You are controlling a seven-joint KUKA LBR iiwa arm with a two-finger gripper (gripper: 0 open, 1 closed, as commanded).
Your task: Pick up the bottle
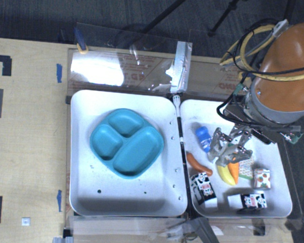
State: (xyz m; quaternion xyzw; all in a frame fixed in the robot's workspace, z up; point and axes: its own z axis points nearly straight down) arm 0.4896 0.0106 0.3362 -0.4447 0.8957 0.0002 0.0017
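A small blue bottle [203, 138] lies in the right bin [284, 198], near its upper left part. My gripper [225, 151] hangs just to the right of the bottle, over the middle of this bin. Its metal fingers [216, 142] stand open and spread, and nothing shows between them. The left finger is close beside the bottle; I cannot tell whether it touches it. Right under the fingertips lie a yellow banana [224, 174] and an orange piece [233, 172].
The right bin also holds an orange sausage-like piece [197, 162], two cow-patterned cartons [204, 187] [251, 200] and a small fruit-printed box [262, 178]. A blue divided plate [126, 142] sits in the left bin [80, 186]. The arm's orange band [294, 55] looms over the right bin's far side.
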